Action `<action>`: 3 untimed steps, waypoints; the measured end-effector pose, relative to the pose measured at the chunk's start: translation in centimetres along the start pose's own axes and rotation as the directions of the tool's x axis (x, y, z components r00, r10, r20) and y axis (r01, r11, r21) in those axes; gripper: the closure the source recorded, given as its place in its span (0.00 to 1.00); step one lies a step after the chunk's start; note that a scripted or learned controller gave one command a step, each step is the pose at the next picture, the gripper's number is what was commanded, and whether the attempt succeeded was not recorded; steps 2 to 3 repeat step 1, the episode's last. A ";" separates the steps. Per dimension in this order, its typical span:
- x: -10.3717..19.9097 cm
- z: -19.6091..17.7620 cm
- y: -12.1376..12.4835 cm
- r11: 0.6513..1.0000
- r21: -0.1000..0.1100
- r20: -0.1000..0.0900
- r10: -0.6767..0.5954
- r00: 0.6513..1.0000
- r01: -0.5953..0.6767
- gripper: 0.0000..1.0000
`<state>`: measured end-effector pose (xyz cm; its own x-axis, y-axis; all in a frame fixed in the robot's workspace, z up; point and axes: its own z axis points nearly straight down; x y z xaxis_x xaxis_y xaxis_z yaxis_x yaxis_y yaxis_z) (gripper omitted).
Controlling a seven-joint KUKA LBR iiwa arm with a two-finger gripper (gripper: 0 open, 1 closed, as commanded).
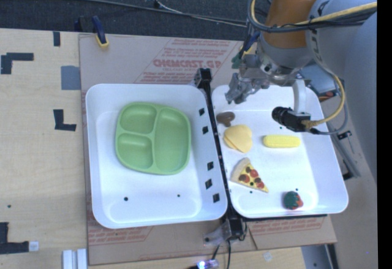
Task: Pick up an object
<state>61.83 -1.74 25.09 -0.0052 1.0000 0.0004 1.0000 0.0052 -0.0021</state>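
The right bin [318,185] holds several toy foods: a small brown piece [225,118] near its back left, a yellow shell-shaped piece [238,137], a yellow corn cob [282,141], a pizza slice [249,176] and a red and green strawberry [292,200]. My gripper [235,95] hangs over the bin's back left corner, just above and behind the brown piece. Nothing shows between its fingers, and I cannot make out how they stand.
The left bin [101,194] carries a green divided plate [152,137]. A black divider [211,139] runs between the two bins. The arm and its cables [306,47] cover the right bin's back edge. A black part [288,117] of the wrist hangs above the corn.
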 end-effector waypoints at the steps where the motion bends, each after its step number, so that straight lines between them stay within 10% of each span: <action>1: 6.1 0.4 1.3 1.000 -0.001 0.000 -0.002 1.000 0.002 1.00; 3: 6.1 0.4 1.3 1.000 -0.001 0.000 -0.002 1.000 0.002 1.00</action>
